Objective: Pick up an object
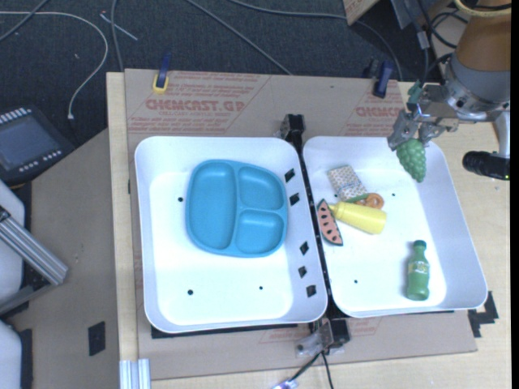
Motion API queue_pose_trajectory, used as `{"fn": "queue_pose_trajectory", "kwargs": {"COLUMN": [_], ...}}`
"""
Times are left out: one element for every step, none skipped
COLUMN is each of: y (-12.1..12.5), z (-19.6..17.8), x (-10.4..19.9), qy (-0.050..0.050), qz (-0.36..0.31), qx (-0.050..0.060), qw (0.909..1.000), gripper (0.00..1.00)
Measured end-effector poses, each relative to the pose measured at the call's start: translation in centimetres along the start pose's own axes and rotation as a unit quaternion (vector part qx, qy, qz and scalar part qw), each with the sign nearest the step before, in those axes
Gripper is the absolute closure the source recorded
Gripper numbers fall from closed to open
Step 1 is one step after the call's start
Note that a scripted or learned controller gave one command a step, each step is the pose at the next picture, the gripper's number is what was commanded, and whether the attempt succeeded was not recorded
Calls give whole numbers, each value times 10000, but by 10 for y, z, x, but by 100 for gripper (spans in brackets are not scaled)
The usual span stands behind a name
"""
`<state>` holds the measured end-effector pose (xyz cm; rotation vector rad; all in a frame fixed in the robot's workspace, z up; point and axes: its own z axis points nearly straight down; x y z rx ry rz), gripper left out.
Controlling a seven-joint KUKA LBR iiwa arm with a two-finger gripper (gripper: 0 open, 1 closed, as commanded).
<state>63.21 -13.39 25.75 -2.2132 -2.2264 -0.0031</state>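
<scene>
One green grape bunch, knobbly and tapering, is hanging with its long axis near vertical, narrow tip pointing down, over the right bin's far corner. The jaws are gripping its top end. Below, a smooth green bottle, yellow corn cob and watermelon slice are lying.
</scene>
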Motion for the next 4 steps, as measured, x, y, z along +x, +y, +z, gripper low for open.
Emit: {"fn": "queue_pose_trajectory", "kwargs": {"y": [-12,-13,-18,-20], "z": [0,-4,9,27], "x": [50,107,169,224], "qy": [1,-3,-1,-3], "qz": [4,3,-2,0], "qx": [10,5,17,24], "qw": [10000,10000,10000,10000], "gripper": [100,100,100,100]}}
